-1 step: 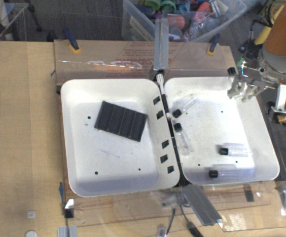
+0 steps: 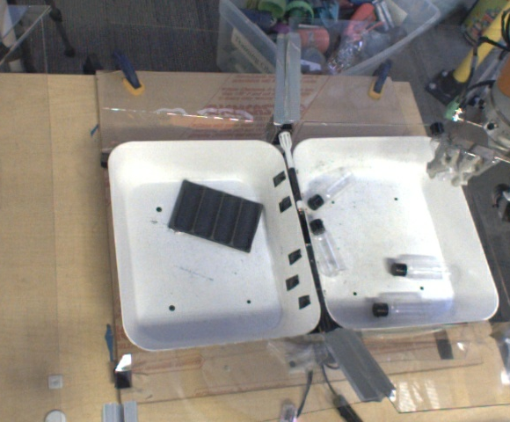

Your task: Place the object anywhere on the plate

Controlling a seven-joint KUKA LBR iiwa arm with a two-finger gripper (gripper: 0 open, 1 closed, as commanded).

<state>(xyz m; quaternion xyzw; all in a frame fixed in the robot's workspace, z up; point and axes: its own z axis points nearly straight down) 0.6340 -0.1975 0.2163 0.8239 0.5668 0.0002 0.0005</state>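
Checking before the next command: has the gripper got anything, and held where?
Nothing is held: the gripper hangs over the right bin's far right corner, nothing between its fingers.

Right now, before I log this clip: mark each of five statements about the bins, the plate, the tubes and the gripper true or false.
1. The dark ribbed plate lies in the left bin. True.
2. A clear tube lies on the plate. False: the plate's top is bare; the black-capped clear tubes, such as one at, lie in the right bin.
3. The gripper is at the right bin's upper right corner. True.
4. The gripper is down over the plate. False: it is at the far side of the other bin.
5. The right bin holds several tubes. True: four can be made out.
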